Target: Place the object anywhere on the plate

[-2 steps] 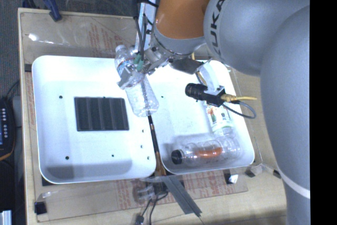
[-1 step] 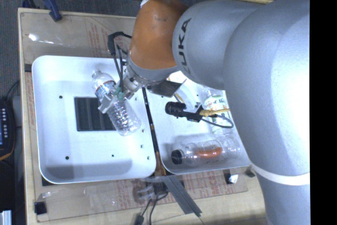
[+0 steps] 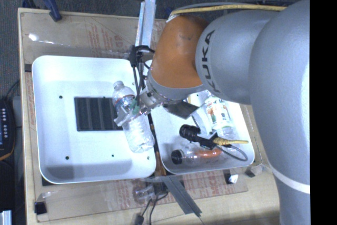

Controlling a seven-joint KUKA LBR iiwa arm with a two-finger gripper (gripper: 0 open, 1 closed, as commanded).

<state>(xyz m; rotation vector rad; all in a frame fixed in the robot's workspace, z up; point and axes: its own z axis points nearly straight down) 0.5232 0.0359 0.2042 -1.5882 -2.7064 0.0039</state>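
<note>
A clear plastic water bottle (image 3: 138,131) with a white cap hangs tilted over the right side of the left bin (image 3: 63,166), cap toward the upper left. My gripper (image 3: 128,108) reaches in from the right and is shut on the bottle's upper body. The plate (image 3: 93,113), a dark ribbed rectangle, lies flat in the middle of the left bin, just left of the bottle. The bottle's cap end overlaps the plate's right edge in the view.
The right bin (image 3: 248,158) holds a clear bottle with an orange-and-white label (image 3: 218,116) and a clear orange-tinted tube-like thing (image 3: 202,156) near its front. The big grey and orange arm covers much of that bin. Blue clamps sit at the bench's far left corner.
</note>
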